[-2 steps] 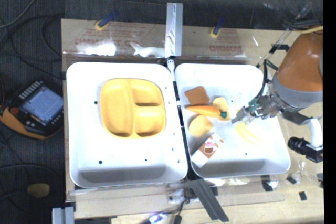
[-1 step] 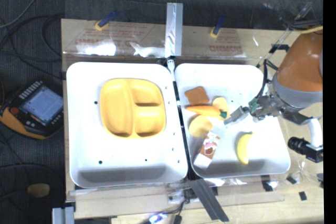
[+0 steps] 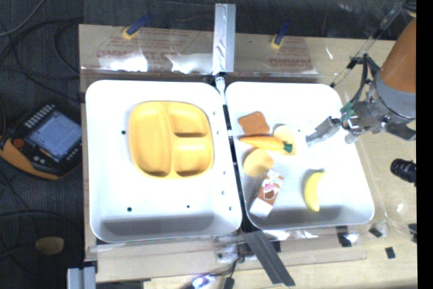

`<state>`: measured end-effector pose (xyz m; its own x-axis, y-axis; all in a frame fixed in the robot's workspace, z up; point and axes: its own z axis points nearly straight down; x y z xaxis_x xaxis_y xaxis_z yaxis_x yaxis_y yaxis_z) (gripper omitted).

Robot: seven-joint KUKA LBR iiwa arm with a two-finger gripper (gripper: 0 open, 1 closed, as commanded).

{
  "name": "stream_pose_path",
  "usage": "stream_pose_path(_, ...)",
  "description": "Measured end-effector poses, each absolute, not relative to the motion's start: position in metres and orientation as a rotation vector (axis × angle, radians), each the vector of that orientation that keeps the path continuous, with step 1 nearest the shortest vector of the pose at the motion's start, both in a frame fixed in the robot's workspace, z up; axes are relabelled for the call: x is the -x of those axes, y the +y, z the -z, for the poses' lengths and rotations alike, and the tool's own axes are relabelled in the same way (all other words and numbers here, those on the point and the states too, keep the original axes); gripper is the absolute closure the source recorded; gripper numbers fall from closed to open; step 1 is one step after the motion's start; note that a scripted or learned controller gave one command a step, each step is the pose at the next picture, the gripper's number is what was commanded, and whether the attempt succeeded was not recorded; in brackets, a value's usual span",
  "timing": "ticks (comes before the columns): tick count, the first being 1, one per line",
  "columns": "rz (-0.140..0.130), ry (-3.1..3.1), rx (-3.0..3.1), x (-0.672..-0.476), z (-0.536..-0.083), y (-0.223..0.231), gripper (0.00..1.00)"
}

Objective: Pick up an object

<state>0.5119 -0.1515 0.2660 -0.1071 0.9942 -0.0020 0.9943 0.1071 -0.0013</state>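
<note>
Hovers over the right bin (image 3: 352, 210), end effector (image 3: 316, 137) low near the white-green toy (image 3: 287, 137); cannot tell how wide. Holds nothing visibly. Nearby: cracker (image 3: 254, 123), carrot (image 3: 262, 143), banana (image 3: 312, 190), carton (image 3: 268, 193). Yellow tray (image 3: 170, 139) in the left bin (image 3: 108, 210).

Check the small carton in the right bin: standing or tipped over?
Tipped over. The small carton lies on its side on the right bin floor, near the front wall, left of the banana.
</note>
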Motion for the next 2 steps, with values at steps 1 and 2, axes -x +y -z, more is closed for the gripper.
stream_pose_path(1, 0.003, 2.396, -2.033, -0.484, -0.198, -0.182, 0.00)
stream_pose_path(2, -0.008, 2.471, -1.919, -0.488, -0.090, -0.201, 0.00)
